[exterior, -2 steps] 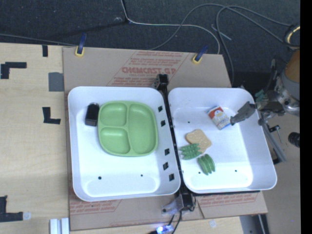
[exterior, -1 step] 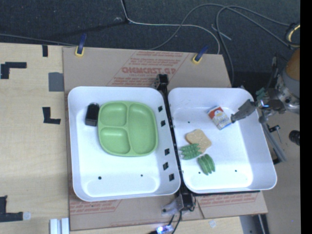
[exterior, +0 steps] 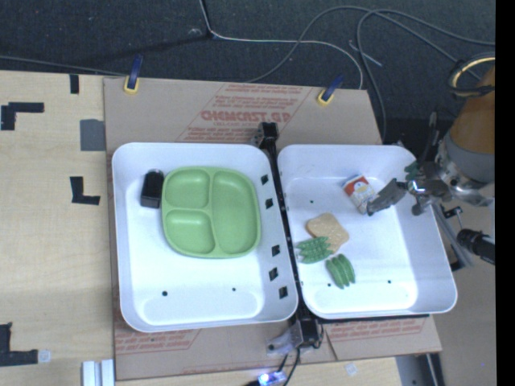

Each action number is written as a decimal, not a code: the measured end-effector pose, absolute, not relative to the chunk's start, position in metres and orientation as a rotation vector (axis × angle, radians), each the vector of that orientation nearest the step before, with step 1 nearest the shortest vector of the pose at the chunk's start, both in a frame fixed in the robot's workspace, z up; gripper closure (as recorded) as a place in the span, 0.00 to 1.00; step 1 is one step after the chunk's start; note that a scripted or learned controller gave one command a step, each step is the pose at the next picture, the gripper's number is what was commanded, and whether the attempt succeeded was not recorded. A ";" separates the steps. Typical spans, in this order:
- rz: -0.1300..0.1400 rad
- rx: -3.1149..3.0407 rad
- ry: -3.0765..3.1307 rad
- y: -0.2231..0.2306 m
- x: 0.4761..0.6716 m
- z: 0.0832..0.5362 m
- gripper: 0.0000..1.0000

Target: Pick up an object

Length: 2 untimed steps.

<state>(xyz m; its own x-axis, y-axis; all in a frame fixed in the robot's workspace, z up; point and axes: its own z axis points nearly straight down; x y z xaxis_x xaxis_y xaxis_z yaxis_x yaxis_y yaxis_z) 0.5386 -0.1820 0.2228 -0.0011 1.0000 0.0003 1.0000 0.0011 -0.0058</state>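
Gripper: we see the gripper [exterior: 402, 198] at the right bin's right wall, its two dark fingers spread apart, one reaching left over the bin floor, the other shorter and near the rim. Nothing sits between them, so we call it released.
Arm: we see the arm [exterior: 471, 139] come in from the right, grey with an orange band above the wrist.
Carton: we find a small red and white carton [exterior: 356, 188] just left of the long finger's tip, in the upper part of the right bin. We cannot tell whether the tip touches it.
Cracker: we see a tan cracker [exterior: 327, 228] lower and to the left of the carton, near the middle of the right bin.
Green items: we see a leafy green piece [exterior: 314, 250] touching the cracker's lower edge, and a pea pod [exterior: 341, 270] just to its lower right.
Right bin: we see the right bin [exterior: 434, 292], white and shallow, holding those four things.
Left bin: we see the left bin [exterior: 137, 296] touching the right one along a clipped seam.
Plate: we see a green plate [exterior: 212, 213] with three compartments in the left bin's upper half.
Block: we see a small black block [exterior: 151, 189] touching the plate's left edge.
Bench: we see both bins lying on a cardboard sheet [exterior: 241, 111] on the bench.
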 end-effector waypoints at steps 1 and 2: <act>0.006 -2.217 -2.220 -0.177 0.538 0.178 0.00; 0.008 -2.216 -2.218 -0.179 0.539 0.114 0.00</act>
<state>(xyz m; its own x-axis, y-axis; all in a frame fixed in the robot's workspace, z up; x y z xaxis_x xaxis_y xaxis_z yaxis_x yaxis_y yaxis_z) 0.5392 -0.1789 0.1143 -0.0009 1.0000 0.0009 1.0000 0.0010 -0.0079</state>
